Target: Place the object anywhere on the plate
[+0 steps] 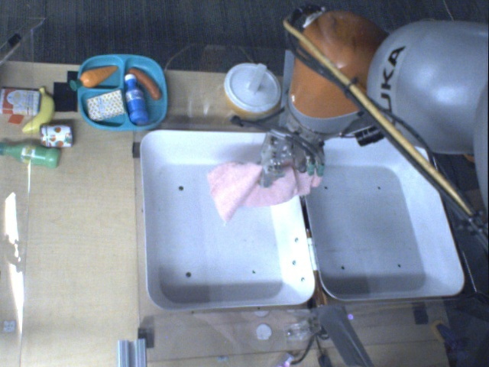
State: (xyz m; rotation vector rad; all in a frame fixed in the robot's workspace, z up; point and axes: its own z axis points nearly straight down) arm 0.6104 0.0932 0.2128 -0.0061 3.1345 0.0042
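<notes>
from the overhead camera view i judge the job unfinished: i can make out no plate in either bin, so placing remains. the pink cloth (248,188) lies in the left bin (164,205) (near its right wall). the gripper (290,163) touches the cloth's upper right edge; i cannot tell its opening.

Single fixed camera sat above the bench (69,235), looked down at a slant. Left bin (183,274) and right bin (390,266) both fell in frame; arm (428,75) entered from right, close under the lens
</notes>
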